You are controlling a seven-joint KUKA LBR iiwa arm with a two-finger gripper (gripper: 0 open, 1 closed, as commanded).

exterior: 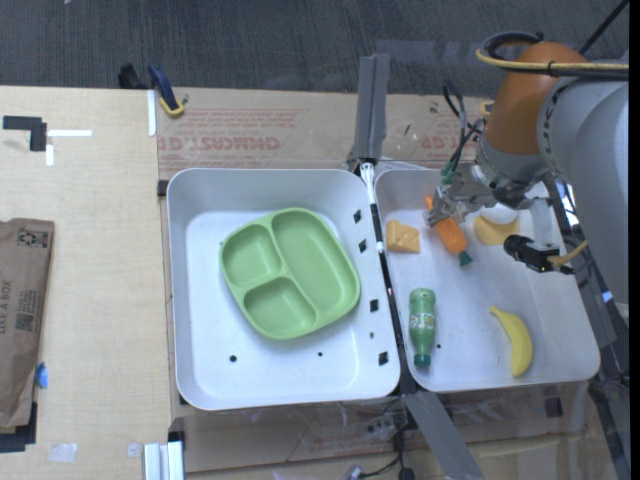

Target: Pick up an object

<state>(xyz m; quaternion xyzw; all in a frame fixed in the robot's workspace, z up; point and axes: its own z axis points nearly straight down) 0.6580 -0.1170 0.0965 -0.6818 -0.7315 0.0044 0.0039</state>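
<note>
Fingers (grip unclear) at the orange carrot.

Tabletop is light wood-grain, evenly lit, with dark grey carpeted floor showing beyond its far edge. A flattened brown cardboard sheet with red print lies along the back of the tabletop, and a brown paper bag rests at the left edge. A small black bracket sits near the far left corner, touching a strip of white tape.
</note>
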